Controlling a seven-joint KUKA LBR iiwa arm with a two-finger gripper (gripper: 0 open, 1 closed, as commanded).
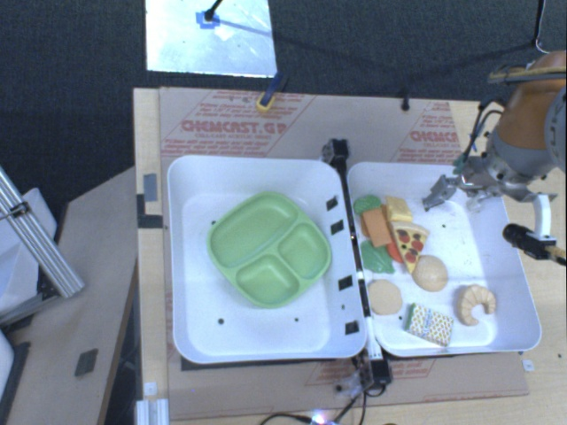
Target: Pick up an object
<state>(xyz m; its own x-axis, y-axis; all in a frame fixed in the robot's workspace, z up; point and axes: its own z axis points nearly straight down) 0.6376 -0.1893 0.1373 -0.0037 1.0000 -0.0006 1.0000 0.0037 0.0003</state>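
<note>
The right bin [509, 264] holds several toy foods: a pizza slice [410, 243], an orange piece [377, 226], a yellow piece [398, 209], green pieces [367, 204], a round bun [431, 273], a flat cookie [385, 296], a croissant [477, 303] and a patterned packet [431, 324]. My gripper [454, 192] hangs over the bin's far right part, above and to the right of the food cluster. Its fingers stand spread apart with nothing between them.
The left bin [190, 211] holds a green divided plate [269, 250]. A black divider with clips [347, 237] runs between the bins. A shiny square sheet [211, 25] lies beyond the bench. A metal frame [35, 246] stands at the left.
</note>
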